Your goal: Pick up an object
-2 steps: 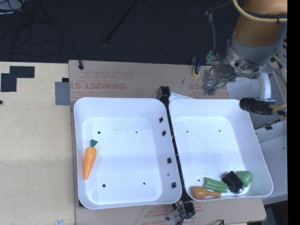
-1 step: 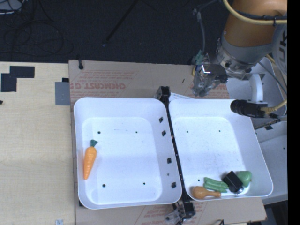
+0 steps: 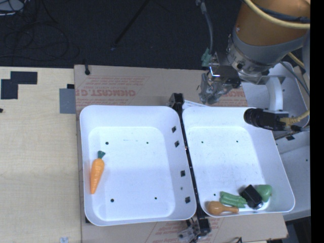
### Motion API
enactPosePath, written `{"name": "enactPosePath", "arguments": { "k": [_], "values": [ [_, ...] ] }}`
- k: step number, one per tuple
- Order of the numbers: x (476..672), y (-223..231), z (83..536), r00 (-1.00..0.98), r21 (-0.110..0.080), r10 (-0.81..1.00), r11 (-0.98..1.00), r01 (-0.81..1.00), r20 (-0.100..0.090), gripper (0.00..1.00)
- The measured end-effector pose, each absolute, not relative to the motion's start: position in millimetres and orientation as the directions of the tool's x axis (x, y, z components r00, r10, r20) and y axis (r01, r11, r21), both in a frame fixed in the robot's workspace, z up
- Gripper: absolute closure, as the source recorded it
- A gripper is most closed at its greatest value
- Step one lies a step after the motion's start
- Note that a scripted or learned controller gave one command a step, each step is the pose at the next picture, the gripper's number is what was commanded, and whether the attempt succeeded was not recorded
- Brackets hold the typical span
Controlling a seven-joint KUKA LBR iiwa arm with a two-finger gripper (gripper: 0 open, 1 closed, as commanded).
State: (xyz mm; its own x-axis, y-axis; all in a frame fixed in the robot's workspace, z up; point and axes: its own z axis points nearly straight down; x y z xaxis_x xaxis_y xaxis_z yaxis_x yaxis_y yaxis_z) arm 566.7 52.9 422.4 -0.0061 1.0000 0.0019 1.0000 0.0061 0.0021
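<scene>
An orange toy carrot (image 3: pixel 96 172) with a green top lies at the left side of the left bin (image 3: pixel 129 116). In the near right corner of the right bin (image 3: pixel 238 116) sit a green pod-like toy (image 3: pixel 233 199), a tan pear-shaped toy (image 3: pixel 221 208), a black block (image 3: pixel 251 196) and a green piece (image 3: pixel 264 190), packed close together. My gripper (image 3: pixel 211 94) hangs above the far edge of the right bin, well away from all of these, with nothing seen between its fingers.
A black divider strip (image 3: pixel 183 156) with clips runs between the two bins. A black cylindrical part (image 3: pixel 260 118) juts over the right bin's far right rim. Cardboard (image 3: pixel 131 82) lies beneath the bins, and wood bench (image 3: pixel 35 156) lies to the left.
</scene>
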Motion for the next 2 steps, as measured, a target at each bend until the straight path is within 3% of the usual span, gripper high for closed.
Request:
{"name": "enactPosePath", "arguments": {
  "k": [1, 2],
  "values": [
    [609.9, 14, 409, 0.003, -0.002, 1.0, -0.003, 1.0, -0.003, 1.0],
    [599.9, -24, 336, 0.004, -0.01, 1.0, -0.004, 1.0, -0.001, 1.0]
  ]
}}
